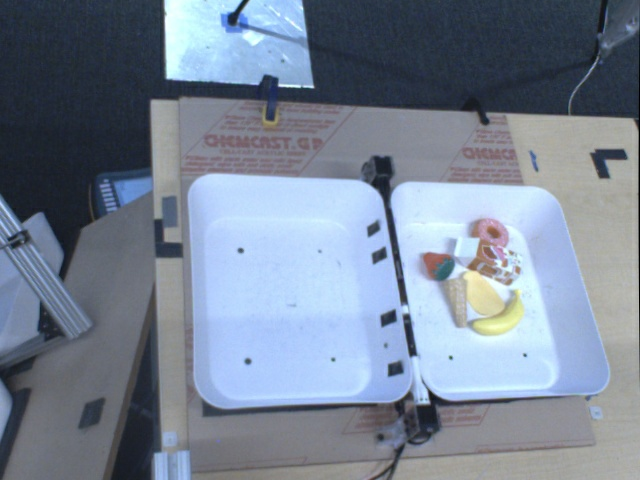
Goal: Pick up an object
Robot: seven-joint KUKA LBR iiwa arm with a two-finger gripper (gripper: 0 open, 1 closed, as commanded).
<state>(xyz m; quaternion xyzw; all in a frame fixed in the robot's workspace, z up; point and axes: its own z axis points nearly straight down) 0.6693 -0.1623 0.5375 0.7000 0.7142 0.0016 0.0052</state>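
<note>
Two shallow white bins sit side by side, and all the toy food is bunched in the right white bin (575, 298), a bit far of its middle. I would go for the curved yellow plastic banana (499, 319), which lies at the near edge of the pile, long side running left to right, touching the pale cone-shaped toy (457, 299). I can't tell how my hand is set, wide or narrow.

Brown cardboard sheet (300, 133) under the bins, shiny metal plate (236, 28) on dark carpet
</note>
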